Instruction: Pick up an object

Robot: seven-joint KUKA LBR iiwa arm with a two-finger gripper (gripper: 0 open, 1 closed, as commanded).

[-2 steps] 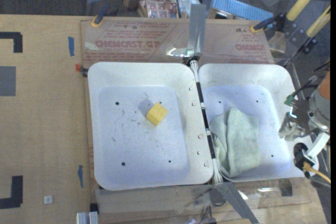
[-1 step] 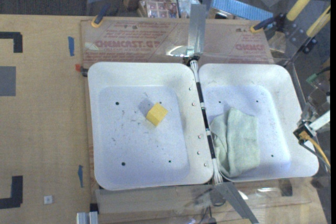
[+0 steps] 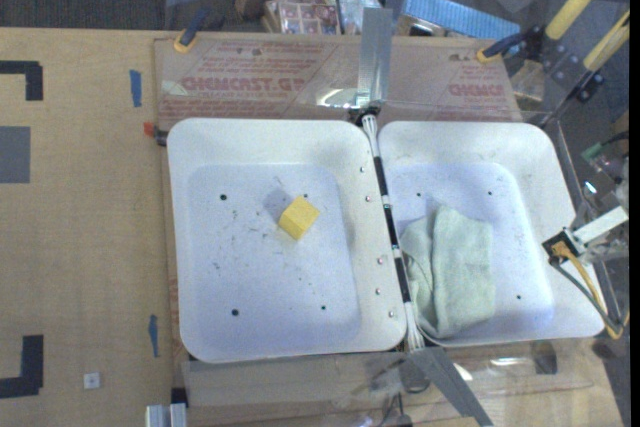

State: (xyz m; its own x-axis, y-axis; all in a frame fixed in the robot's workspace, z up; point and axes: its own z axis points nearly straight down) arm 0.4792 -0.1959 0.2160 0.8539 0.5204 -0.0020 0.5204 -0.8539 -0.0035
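Yellow block (image 3: 298,217) in left bin (image 3: 200,175), pale cloth (image 3: 455,267) in right bin (image 3: 520,165) — end effector's state impossible to tell

A soft, matt cloth (image 3: 455,267) is lying crumpled in the smooth, slightly glossy plastic right bin (image 3: 520,160); the bench (image 3: 80,215) is looking like matt wood.

A small yellow block (image 3: 298,217) lies in the left bin (image 3: 200,155), a little above and to the right of the middle of its floor. It looks like a cube turned cornerwise to the bin's walls, with its lighter top face up and a soft shadow at its upper left. It stands alone, apart from every wall.

A pale green cloth (image 3: 455,265) lies crumpled in the right bin (image 3: 520,155), bunched against the left wall and reaching toward the near edge, its folds running lengthwise.
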